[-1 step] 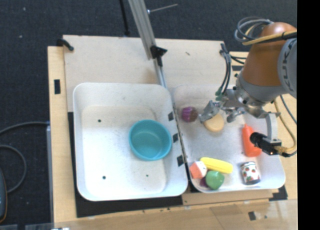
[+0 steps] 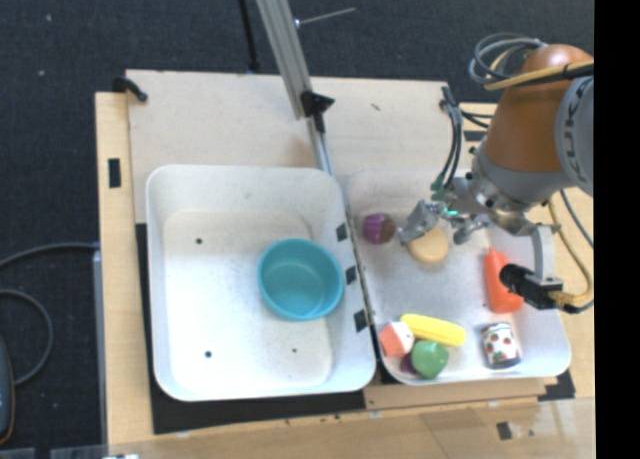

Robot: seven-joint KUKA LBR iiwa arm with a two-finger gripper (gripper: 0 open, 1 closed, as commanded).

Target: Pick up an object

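One open hand (image 2: 437,227) straddling the pale yellow object (image 2: 431,248), fingers apart, nothing grasped.

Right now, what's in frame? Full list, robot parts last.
bins: 2, white, side by side on the bench
bowl: 1, blue, left bin
purple ball: 1, right bin, far left part
tan lump: 1, right bin, under the gripper
orange piece: 1, right bin, right side
yellow piece: 1, right bin, near edge
green piece: 1, right bin, near edge
can: 1, white with red, right bin, near corner
metal pole: 1, grey, behind bins
arm: 1, orange and grey, from right
gripper: 1, over tan lump
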